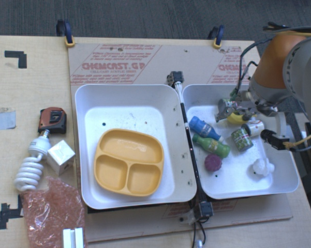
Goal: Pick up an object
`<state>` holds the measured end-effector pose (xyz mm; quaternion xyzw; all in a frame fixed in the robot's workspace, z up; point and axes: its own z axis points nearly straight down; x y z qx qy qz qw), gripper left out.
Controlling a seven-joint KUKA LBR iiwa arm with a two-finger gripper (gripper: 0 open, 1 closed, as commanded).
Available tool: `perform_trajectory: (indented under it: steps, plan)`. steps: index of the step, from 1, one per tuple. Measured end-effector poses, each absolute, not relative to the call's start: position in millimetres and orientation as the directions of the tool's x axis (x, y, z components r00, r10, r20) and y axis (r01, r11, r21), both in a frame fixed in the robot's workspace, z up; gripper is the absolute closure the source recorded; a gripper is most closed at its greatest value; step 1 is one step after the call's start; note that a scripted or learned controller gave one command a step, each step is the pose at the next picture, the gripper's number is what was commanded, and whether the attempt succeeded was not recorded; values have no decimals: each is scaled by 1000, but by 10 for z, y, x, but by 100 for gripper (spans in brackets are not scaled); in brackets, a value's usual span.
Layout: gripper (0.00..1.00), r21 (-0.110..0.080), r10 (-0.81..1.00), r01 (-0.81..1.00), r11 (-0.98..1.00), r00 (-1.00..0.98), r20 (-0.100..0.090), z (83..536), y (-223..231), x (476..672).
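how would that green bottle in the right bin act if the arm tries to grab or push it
The green bottle lies on its side, so its rounded body would probably roll if nudged across its length. It looks like smooth plastic, likely slippery and fairly light. It sits close to the blue bottle and purple ball, so a push may shift those too.

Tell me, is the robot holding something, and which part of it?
It cannot be told. The gripper is down in the right bin, right against a yellow object, but the view doesn't show a clear hold.
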<state>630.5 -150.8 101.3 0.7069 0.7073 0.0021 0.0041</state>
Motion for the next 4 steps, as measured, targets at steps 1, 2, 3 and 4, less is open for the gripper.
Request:
perform_trajectory:
  steps: [1,2,3,4]
  plan:
    - [100,11,1000,1000,-1,1,-5,1122,-1520,6311]
    - [0,11,1000,1000,-1,1,-5,1123,-1519,6311]
    - [100,12,1000,1000,-1,1,-6,1224,-1524,6316]
    - [0,12,1000,1000,-2,2,-6,1224,-1525,6315]
